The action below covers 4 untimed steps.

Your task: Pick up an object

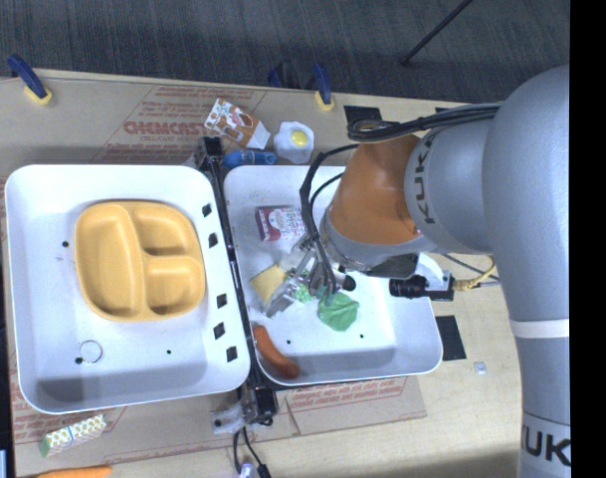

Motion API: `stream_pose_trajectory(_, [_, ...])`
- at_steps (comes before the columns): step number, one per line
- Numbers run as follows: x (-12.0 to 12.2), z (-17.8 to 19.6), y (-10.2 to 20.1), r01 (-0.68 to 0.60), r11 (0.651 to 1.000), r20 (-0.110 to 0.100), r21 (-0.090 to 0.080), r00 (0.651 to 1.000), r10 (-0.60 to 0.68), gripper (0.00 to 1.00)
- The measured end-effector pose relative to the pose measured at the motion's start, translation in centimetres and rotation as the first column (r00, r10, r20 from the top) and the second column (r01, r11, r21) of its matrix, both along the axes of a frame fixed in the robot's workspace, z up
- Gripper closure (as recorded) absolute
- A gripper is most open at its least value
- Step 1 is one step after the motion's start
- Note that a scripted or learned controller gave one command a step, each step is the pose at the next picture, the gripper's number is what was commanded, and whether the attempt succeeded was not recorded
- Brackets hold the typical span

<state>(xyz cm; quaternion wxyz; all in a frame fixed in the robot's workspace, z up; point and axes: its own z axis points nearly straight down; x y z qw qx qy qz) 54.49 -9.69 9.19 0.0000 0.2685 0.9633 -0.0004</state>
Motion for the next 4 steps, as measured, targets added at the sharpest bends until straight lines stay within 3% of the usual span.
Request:
stream_pose_trajectory(1, [-1.6,0.0,-1.6,-0.188,0.982,-0.003,0.002,0.982,0.188,0.00])
stream_pose_trajectory(2, [-1.0,0.0,-1.7,-0.660,0.751,0.001,0.000,0.751,0.660,0.00])
stream_pose_trajectory(3, [0.3,0.0,0.1,-0.783,0.622,0.001,-0.001,0.622,0.783,0.00])
stream_pose_trajectory(4, [-1.8,0.0,0.4,-0.654,0.756,-0.002,0.003,0.756,0.654,0.00])
